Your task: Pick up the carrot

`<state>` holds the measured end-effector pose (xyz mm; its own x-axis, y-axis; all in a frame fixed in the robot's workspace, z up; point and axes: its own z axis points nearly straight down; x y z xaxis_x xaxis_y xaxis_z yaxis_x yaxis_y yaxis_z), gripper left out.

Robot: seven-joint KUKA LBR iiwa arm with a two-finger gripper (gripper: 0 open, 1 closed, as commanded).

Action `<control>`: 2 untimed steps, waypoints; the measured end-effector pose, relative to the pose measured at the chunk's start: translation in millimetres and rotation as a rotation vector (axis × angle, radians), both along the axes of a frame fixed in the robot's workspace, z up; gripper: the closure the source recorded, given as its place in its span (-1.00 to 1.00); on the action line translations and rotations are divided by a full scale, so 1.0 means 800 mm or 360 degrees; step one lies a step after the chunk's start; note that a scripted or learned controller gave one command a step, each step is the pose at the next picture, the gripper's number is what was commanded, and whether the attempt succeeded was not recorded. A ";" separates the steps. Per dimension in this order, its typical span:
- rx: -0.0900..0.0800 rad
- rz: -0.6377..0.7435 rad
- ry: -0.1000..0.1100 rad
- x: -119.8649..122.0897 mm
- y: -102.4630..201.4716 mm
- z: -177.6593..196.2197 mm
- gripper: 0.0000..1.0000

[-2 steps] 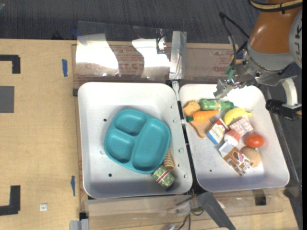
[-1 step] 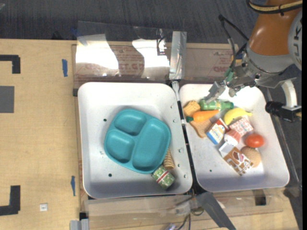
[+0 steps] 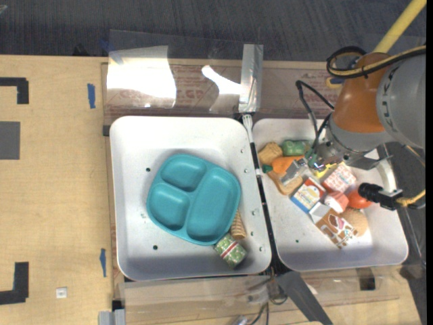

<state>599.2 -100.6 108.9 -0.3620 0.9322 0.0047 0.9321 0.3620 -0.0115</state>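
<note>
Carrot (image 3: 281, 165): small orange piece in the right bin (image 3: 392, 252), partly covered. Long axis apparently runs left-right; tip direction unclear. Tool (image 3: 318, 160): directly beside it, finger state indiscernible.

The bench (image 3: 54, 181) is light wood, filling the left and lower part of the frame. Black angular marks sit on it at the far left, with a grey square (image 3: 9, 141) between them and short blue tape strips (image 3: 90, 95) near the bins. Two shallow white bins rest on it side by side, touching along their inner edges: the left bin (image 3: 128, 147) in the middle of the frame, the right bin (image 3: 385, 249) toward the right. Behind them, at the upper middle, lies a sheet of clear shiny plastic (image 3: 139, 80), and an upright silvery strip (image 3: 250, 76) stands beside it.
</note>
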 end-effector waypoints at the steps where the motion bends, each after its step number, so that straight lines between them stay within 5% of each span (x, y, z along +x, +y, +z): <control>1: 0.0005 0.0002 0.0003 0.055 -0.001 -0.022 -1.00; 2: -0.0003 -0.0753 -0.0033 0.084 0.063 0.099 -1.00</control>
<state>666.5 -50.3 188.5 0.1025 0.9947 0.0002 0.9947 -0.1025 0.0089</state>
